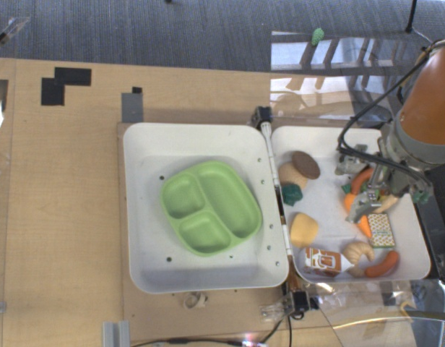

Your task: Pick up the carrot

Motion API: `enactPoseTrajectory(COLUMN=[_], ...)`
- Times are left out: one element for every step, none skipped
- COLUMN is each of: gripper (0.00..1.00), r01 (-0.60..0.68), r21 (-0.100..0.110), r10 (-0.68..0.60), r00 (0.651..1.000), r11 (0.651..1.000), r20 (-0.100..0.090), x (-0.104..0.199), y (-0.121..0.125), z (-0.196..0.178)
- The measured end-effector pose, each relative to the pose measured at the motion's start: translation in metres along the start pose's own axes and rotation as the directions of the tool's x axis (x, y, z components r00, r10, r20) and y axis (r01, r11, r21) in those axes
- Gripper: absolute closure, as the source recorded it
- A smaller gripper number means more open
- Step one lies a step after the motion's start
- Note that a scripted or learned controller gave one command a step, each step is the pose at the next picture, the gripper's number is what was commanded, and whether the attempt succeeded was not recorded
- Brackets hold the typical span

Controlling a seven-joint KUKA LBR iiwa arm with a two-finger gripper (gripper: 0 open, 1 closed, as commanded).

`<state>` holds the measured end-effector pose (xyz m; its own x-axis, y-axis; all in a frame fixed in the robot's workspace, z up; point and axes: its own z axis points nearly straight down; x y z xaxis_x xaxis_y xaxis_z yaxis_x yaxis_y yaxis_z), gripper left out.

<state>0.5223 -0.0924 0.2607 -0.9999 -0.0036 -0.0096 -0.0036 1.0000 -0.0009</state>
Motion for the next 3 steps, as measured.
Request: enactPoseTrajectory(gripper=[0.00,1.00,0.00], r01=[-0.238,-0.231,-0.230], r21=[0.000,-0.002,-0.001], r10=[0.238,0.231,0.230], r00=[0.971,0.973,0.973], r11=[0.971,0.973,0.973], r20=[-0.006,0.012,0.009], x=[-0.060,-0.065,-0.065], y=[-0.023,-0.021,-0.021], z=[0.167,0.150,0.151])
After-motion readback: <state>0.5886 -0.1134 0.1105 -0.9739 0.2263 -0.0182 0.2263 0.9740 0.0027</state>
